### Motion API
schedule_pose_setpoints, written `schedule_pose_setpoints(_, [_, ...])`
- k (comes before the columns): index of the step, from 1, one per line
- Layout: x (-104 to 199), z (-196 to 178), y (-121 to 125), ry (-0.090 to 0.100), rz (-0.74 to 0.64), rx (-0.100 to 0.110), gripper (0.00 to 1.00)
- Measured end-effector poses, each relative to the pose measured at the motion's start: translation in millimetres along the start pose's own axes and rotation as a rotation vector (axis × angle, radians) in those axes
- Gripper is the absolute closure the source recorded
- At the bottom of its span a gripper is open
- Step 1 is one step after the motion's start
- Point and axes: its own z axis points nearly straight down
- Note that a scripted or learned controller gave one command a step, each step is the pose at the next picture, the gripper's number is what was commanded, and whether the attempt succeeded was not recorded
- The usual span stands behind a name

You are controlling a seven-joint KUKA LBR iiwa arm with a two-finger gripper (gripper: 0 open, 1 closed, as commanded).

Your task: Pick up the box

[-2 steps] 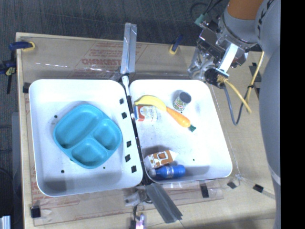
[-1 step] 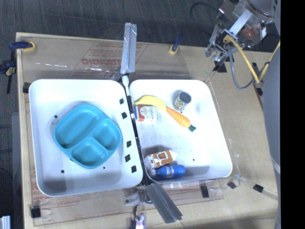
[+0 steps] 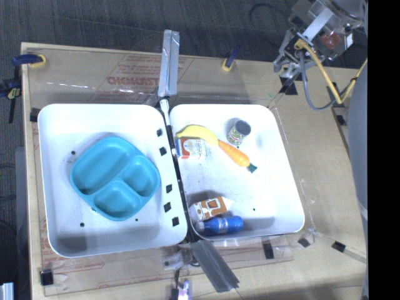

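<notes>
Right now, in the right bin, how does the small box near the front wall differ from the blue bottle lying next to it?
The small white-and-orange box is flat-sided and pale; the blue bottle is rounded and solid blue. The box sits farther from the front wall of the right white bin; the bottle lies along that wall. Both are small, lie close together, and the gripper is far from each.

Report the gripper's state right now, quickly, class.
Gripper: cannot be told; it sits above the right bin's far corner, holding nothing visible.
</notes>
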Motion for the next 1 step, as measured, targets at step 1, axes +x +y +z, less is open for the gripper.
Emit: schedule_pose_setpoints(1, [-6.5, 116.6, -71.4, -0.002, 0.173, 0.003, 1.00])
